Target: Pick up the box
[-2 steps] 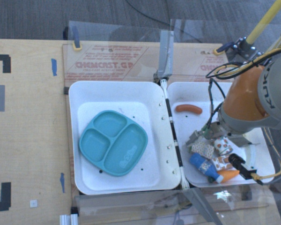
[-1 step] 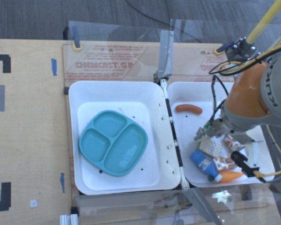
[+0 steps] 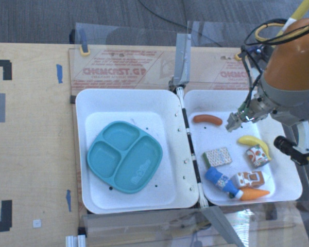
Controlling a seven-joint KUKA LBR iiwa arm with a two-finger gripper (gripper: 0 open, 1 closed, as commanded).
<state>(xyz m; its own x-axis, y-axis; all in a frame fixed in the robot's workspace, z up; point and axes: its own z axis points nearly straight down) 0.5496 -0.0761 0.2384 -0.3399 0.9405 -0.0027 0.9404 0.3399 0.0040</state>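
bench first, reading from the left: the left bin (image 3: 87,112) holds a teal divided plate (image 3: 124,156) lying flat, nothing in it that concerns me. past the divider comes the right bin (image 3: 195,104), and that is where the work is.

near its upper left lies a sausage (image 3: 207,119), alone on the white floor. lower down, about mid-bin, sits the box (image 3: 218,157), small, flat, patterned, turned at a slight angle, with bare floor around it on most sides. just below it lies a blue bottle (image 3: 219,180), near but, as far as i can judge, not touching. further right come a small carton (image 3: 249,179), a carrot (image 3: 253,193) along the lower wall, a banana (image 3: 255,143) and a red and white packet (image 3: 257,156) beside it.

my gripper (image 3: 234,121) hangs over the upper part of the right bin, between the sausage and the banana, carrying nothing. whether it is apart or together i cannot tell; it is too small and too blurred at this slant.

so i judge this to be the approach, with the grasp not yet begun. the box lies below and to the left of me in this view. the next move calls for travelling over it, turning to match its tilt, then descending so i straddle its narrower sides, keeping off the blue bottle beneath it.
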